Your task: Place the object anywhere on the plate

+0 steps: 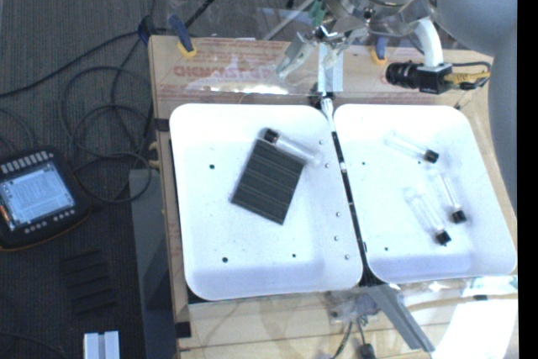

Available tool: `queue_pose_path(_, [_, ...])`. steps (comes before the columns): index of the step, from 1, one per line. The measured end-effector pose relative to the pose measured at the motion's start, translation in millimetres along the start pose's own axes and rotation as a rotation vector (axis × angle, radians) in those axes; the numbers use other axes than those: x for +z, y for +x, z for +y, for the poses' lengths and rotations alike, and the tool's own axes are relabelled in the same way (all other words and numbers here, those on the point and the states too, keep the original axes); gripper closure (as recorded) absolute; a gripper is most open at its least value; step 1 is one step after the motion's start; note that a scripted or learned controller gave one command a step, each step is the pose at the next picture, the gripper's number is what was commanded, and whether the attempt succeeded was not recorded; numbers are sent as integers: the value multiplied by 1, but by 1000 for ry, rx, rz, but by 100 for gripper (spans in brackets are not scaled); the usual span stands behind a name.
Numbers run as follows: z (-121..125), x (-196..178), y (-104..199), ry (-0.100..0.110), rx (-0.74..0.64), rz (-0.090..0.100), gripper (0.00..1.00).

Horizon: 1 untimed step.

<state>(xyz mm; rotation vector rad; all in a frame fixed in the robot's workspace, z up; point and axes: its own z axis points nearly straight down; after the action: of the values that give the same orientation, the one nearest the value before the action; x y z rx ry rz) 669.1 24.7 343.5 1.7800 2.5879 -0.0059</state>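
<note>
A dark ribbed rectangular plate [269,180] lies tilted in the middle of the left bin [202,206]. A clear vial with a black cap [290,145] lies along the plate's far edge and touches it, cap to the left. Whether it rests on the plate or beside it I cannot tell. My gripper [309,63] hangs above the bench behind the bins, near the gap between them. It is open, its thin fingers spread with nothing between them.
Three more clear vials with black caps lie in the right bin [487,256]: one at the back [412,147], two side by side toward the front right [448,199] [427,219]. A black divider [345,181] separates the bins. A pendant [34,197] lies on the floor at left.
</note>
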Motion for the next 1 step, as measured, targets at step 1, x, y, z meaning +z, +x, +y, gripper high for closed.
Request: queue_pose_path(1, [5,48,48,-1,-239,2,0])
